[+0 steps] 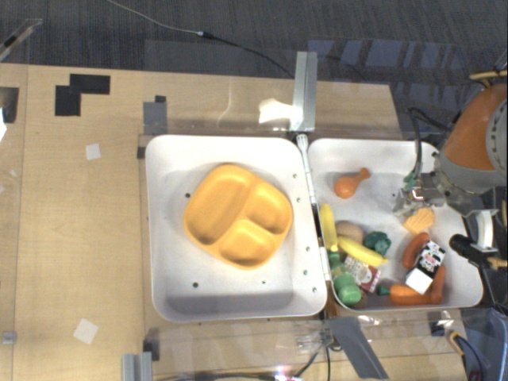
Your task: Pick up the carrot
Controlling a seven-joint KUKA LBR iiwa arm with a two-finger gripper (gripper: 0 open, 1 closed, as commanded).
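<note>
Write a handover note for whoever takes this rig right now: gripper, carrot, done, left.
Gripper: low over the far side of the right bin, near a small yellow-orange food piece; whether it is open or shut cannot be told.
Carrot: lying at the near edge of the right bin, beside the white and black carton and the red sausage.
Done: nothing visible; the carrot is not lifted.
Left: move to the carrot, grasp it, lift it. The yellow divided plate sits in the left bin.
</note>
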